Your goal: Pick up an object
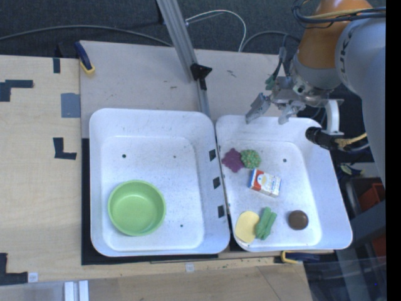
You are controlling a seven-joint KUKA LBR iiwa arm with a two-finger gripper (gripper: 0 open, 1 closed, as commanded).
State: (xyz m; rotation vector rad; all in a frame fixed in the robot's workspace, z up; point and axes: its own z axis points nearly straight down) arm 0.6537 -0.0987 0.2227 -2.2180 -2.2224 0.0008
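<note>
My pincer point(270, 110) is wide open and holds nothing, up over the far edge of the right bin point(326, 168). Below it lies a little carton point(264, 182), beside green broccoli point(251, 158). It looks light and stiff, so I would squeeze its long sides.

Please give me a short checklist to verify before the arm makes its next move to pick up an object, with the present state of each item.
1. Claw carries nothing: ok, its two fingers stand apart with nothing between them.
2. Claw is above the bin with the objects: ok, it hangs over the far edge of the right bin.
3. A free-standing target: ok, the brown ball and the small carton each lie apart.
4. Crowded pairs: not ok, the purple piece touches the green broccoli, and the yellow piece touches the green pod.
5. Height of the claw above the bin: cannot tell.
</note>
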